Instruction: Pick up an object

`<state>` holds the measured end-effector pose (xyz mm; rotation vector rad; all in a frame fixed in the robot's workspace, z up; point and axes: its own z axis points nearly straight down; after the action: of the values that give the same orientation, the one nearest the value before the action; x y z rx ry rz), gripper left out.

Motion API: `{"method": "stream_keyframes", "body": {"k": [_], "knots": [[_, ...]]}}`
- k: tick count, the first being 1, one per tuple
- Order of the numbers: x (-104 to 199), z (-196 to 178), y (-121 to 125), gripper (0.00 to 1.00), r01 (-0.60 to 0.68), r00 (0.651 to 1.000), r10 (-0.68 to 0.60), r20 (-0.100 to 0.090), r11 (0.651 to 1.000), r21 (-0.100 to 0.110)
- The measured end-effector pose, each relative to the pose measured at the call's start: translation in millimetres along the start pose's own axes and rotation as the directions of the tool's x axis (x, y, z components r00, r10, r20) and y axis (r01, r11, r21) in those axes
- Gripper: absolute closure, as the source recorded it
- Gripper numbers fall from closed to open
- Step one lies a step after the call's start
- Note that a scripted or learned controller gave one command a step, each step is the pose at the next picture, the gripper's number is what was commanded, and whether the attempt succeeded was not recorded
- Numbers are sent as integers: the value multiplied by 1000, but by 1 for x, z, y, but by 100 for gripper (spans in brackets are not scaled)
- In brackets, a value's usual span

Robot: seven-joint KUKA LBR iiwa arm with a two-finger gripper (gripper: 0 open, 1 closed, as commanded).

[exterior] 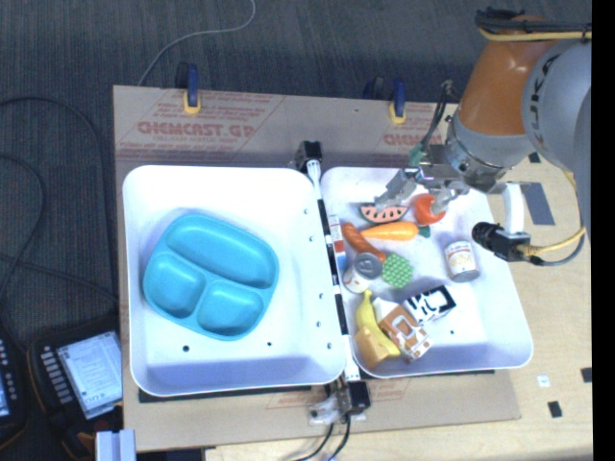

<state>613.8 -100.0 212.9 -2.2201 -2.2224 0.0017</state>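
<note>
Left bin (144,257): from my seat I see a white tray holding one blue divided plate (209,275) with three compartments, lying roughly in its middle.
Divider: a black-and-white strip (332,257) runs between the two bins, which sit edge to edge.
Right bin (500,339): white, crowded along its left half.
Carrot (381,232): orange, lying crosswise near the top of the right bin, just below the watermelon slice (377,213).
Green piece (397,270): a round dotted green item below the carrot, next to a grey round object (365,267).
Banana (369,327): yellow, at the lower left of the right bin, touching a brown printed box (404,336).
Black-and-white card (429,303): just right of the banana, above the box.
Small can (461,259): white with a label, standing apart toward the right side of the bin.
Red object (429,207): a red-orange rounded item right of the carrot's tip, directly under the gripper.
Gripper (421,196): I read its two fingers as spread apart, one over the watermelon slice and one by the red object; nothing is clamped between them.
Arm (509,84): grey with an orange band, entering from the right above the bin's top edge.
</note>
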Motion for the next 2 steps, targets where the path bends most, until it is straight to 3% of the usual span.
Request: {"method": "stream_keyframes", "body": {"k": [1, 2], "knots": [[-15, 68, -21, 0, -1, 1000, 1, 0, 1000, 2], [-8, 125, -58, 0, -1, 1000, 1, 1, 1000, -8]]}}
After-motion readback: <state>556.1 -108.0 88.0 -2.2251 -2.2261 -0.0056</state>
